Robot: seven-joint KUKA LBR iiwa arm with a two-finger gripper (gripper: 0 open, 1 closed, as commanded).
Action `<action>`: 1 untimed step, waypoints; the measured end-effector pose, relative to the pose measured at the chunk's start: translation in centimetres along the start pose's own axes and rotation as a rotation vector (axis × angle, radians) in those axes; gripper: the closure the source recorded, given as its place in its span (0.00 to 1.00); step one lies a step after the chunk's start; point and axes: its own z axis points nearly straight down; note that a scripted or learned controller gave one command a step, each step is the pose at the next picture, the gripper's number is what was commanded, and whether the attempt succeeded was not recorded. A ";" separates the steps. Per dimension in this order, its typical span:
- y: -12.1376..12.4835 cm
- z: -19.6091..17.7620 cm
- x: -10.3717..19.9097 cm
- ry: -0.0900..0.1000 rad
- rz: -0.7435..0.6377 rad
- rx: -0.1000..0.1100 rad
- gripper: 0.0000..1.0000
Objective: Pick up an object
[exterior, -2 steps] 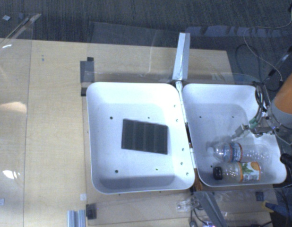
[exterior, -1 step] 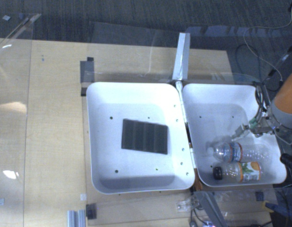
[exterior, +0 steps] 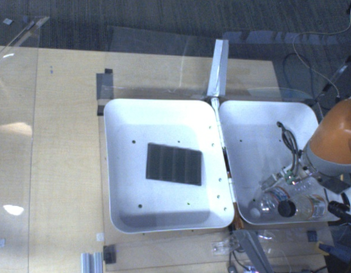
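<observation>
Camera view gives you two bins [exterior: 164, 110], one dark pad [exterior: 174, 164] at centre, one clear bottle [exterior: 286, 205] lower right; jaws [exterior: 289, 178] above it, opening unclear.

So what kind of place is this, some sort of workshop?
Likely a robotics lab bench: a wooden bench bears two white bins side by side, a robot arm reaches into the right bin, and loose cables trail nearby.

The arm [exterior: 337, 138] was cut off by the right edge. The gripper [exterior: 290, 176] was blurred among clear objects [exterior: 278, 201] in the right bin [exterior: 249, 124]; these could not be told apart.
</observation>
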 end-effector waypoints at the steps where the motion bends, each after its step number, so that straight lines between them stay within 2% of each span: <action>1: 4.6 0.0 5.4 0.002 0.020 -0.001 0.00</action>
